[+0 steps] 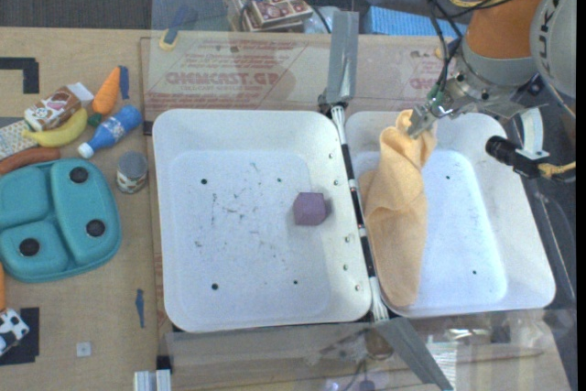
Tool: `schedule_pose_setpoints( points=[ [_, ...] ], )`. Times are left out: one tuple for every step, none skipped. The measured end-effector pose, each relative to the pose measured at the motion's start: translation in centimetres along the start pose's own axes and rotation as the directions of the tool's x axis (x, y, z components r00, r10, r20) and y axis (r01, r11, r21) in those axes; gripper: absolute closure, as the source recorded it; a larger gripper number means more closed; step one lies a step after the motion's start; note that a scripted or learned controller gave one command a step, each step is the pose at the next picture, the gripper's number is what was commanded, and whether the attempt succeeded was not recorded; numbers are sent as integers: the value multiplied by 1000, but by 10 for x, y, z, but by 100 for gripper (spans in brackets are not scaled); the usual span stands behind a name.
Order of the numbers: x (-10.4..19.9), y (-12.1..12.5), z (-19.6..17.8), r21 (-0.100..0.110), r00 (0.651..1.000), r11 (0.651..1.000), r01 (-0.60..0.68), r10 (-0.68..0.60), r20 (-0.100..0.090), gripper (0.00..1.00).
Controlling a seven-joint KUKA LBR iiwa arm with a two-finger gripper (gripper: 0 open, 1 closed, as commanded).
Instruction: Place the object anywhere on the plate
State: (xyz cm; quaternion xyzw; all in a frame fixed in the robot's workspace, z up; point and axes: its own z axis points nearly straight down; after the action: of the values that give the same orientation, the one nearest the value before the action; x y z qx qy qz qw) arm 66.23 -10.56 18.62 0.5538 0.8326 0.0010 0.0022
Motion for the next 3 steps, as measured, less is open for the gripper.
schedule_pose_setpoints(
  points=[
    [0,0,0,0,1000,1000,0,0,0,0],
    [-2,1,-11,-5,1000,1000,-1,1,3,100],
    [-15,1,-250,1,1000,1000,-12,12,1,100]
  ],
)
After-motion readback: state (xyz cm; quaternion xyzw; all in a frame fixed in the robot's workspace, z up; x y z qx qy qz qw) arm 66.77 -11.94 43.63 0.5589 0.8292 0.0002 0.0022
